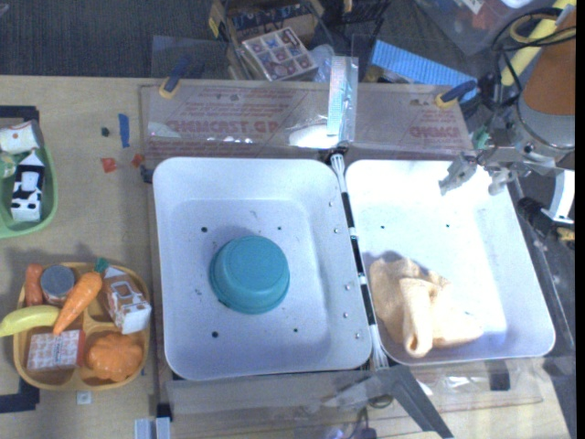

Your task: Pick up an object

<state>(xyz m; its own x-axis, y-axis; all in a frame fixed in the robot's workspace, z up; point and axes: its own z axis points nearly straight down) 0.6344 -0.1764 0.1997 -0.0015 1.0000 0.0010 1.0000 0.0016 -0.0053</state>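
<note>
My end effector (473,174) hangs with its fingers spread and nothing between them over the far edge of the right bin (512,245), clear for a descent; the yellow cloth (416,309) lies crumpled at that bin's near side, well apart

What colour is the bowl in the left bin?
Teal blue; the bowl shows clearly in the camera view.

teal bowl (249,273), pale yellow cloth (419,311), white bins (183,190), orange carrot (77,302), yellow banana (27,319)
</note>
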